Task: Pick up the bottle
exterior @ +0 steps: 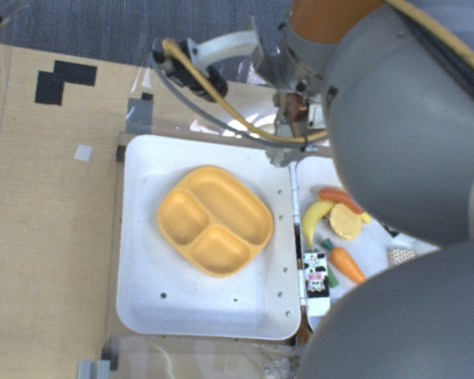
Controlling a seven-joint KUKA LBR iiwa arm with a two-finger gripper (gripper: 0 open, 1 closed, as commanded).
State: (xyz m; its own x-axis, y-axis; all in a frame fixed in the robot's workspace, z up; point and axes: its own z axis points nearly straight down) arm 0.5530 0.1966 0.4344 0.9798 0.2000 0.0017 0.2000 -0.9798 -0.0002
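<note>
A small white bottle [316,276] with black cow patches lies in the right bin [380,246], close against the divider, its dark end pointing toward the front. My gripper [286,144] hangs above the far end of the divider between the two bins, well behind the bottle and not touching it. The big grey arm [421,120] with its orange band covers most of the right bin.
A yellow divided plate [215,220] lies in the middle of the left bin [137,300]. Beside the bottle in the right bin are a banana [313,222], a carrot [348,264], a red sausage [340,197] and a round yellow piece [344,224]. Cables [199,84] loop behind the bins.
</note>
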